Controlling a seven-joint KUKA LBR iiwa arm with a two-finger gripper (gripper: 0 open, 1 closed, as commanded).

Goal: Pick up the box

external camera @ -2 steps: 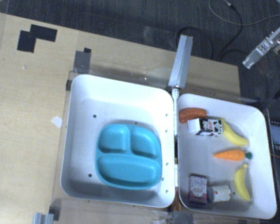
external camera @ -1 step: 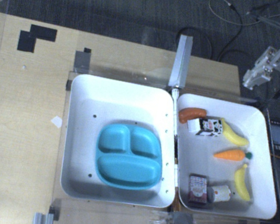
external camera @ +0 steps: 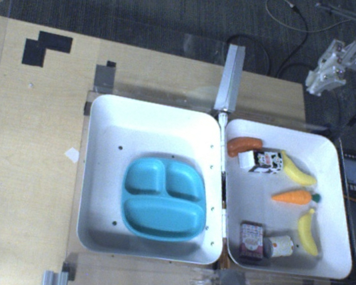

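Observation:
Two boxes lie in the right bin point(external camera: 337, 199). A small white carton with black patches point(external camera: 264, 162) rests on its side near the bin's back left, between a sausage and a banana. A dark red box point(external camera: 251, 243) lies flat at the front left, touching a small grey can point(external camera: 280, 245). My gripper point(external camera: 326, 70) hangs high beyond the right bin's back edge, at the upper right of the view, well away from both boxes, with nothing visible in it.
Also in the right bin are a reddish sausage point(external camera: 245, 144), a banana point(external camera: 298, 171), a carrot point(external camera: 296, 197) and a second banana point(external camera: 308, 235). A blue divided plate point(external camera: 165, 197) sits in the left bin point(external camera: 104, 160). Cables trail behind the bench.

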